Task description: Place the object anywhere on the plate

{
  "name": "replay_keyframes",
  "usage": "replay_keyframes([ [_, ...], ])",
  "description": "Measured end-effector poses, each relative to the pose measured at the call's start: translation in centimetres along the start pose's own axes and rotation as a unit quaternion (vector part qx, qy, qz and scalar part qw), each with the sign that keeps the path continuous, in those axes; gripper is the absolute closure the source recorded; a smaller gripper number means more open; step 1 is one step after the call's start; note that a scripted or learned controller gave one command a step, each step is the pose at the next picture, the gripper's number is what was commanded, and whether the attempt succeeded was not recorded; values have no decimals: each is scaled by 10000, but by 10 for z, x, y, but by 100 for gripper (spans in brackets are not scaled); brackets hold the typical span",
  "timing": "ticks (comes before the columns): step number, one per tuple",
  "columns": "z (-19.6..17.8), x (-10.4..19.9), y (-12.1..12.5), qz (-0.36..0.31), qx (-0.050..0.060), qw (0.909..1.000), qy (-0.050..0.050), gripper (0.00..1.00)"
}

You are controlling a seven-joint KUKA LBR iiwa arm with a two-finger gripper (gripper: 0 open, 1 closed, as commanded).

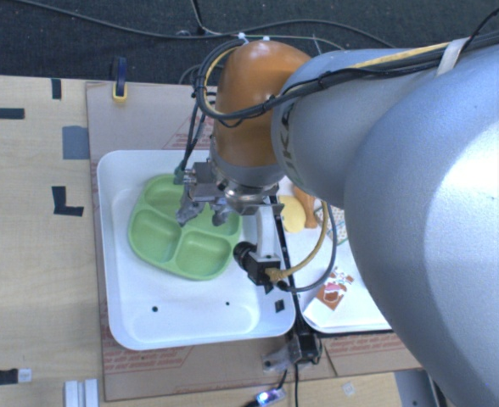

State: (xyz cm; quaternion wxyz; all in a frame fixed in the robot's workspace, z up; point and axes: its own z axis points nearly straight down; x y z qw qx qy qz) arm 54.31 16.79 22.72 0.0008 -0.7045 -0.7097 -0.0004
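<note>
Claw over green plate; grip state impossible to tell. Yellow object probably light, soft; best pinched across middle.

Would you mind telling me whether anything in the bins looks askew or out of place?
The green plate lies turned at a slant to the left bin, up near its far side. Nothing looks spilled or damaged.

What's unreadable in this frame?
- Hand: in the camera view, its tips are too small and dark against the green plate to tell whether anything is held.
- Right bin: mostly covered by the arm.
- Yellow item and printed packet: partly hidden, identity unclear.
</note>
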Motion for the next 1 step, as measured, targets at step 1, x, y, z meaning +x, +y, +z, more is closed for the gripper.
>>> replay_keyframes([
  [1, 1, -3, 0, 23, 9, 10000, -12, 0],
])
